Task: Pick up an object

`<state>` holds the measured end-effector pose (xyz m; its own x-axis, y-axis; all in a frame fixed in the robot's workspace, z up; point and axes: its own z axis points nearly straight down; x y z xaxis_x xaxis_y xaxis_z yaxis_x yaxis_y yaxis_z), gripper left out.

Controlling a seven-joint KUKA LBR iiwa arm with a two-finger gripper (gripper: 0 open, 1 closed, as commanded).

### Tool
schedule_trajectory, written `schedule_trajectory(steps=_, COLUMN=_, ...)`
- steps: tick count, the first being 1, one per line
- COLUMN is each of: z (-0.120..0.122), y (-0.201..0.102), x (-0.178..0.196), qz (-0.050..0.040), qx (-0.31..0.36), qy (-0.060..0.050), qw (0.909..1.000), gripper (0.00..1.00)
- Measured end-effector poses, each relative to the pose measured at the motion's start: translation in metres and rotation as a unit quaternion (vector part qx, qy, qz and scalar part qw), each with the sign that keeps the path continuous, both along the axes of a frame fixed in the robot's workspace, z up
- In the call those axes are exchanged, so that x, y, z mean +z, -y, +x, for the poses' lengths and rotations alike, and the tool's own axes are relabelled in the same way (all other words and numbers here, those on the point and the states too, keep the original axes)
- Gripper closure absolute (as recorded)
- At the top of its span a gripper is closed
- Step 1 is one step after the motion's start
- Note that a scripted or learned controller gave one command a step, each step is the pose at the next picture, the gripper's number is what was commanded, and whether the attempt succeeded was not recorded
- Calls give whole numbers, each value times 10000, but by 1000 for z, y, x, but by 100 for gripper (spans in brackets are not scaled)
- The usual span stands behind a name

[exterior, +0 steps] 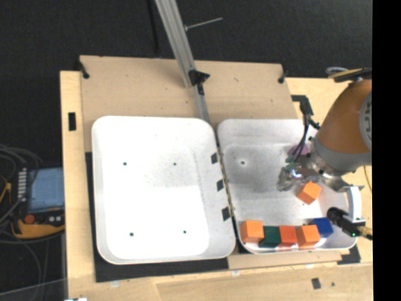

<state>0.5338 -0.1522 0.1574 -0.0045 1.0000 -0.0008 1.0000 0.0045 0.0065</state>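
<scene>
Note that the orange block (307, 194), tilted in the right bin (250, 143) just below the gripper (292, 179), looks small, rigid and light, so grip it across two flat opposite faces, but you cannot tell the gripper's opening or any contact, since the wrist hides both

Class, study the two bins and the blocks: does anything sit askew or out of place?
One thing stands out. An orange block lies tilted, corner-on, in the right bin, just below the gripper and apart from the others. The remaining blocks sit in a neat row along that bin's near wall.
</scene>
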Motion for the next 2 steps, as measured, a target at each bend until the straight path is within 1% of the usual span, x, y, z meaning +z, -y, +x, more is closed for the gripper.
schedule_trajectory(steps=1, z=10, y=-3, x=59, qz=-5, qx=-1, qy=10, qw=10000, gripper=100)
schedule_trajectory(steps=2, z=11, y=-3, x=69, qz=4, qx=12, qy=-17, qw=10000, gripper=100)
